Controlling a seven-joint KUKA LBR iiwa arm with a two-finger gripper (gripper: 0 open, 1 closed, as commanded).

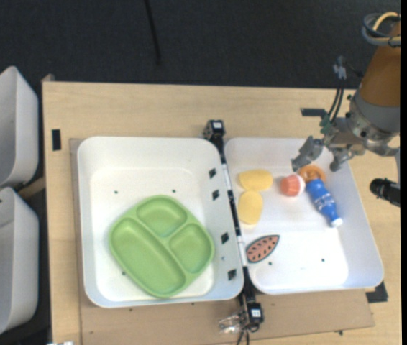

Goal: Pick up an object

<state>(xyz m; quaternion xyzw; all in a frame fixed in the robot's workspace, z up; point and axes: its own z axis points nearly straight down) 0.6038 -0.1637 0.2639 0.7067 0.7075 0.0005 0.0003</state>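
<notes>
On a pale wooden tabletop [139, 110], the arm's jaws [323, 152] hang spread and empty, an orange toy [311, 171] just beneath them, seemingly the chosen target.

I work at a lab test bench, not a home. Below and to the left of my gripper [325, 154] lies a bare plywood benchtop [146, 110] carrying two shallow white bins [88, 192] clipped side by side, with black fixtures [214, 129] along the join. Toy-like plastic food [255, 180] sits just beneath me. Beyond the board is dark floor [189, 27].
</notes>
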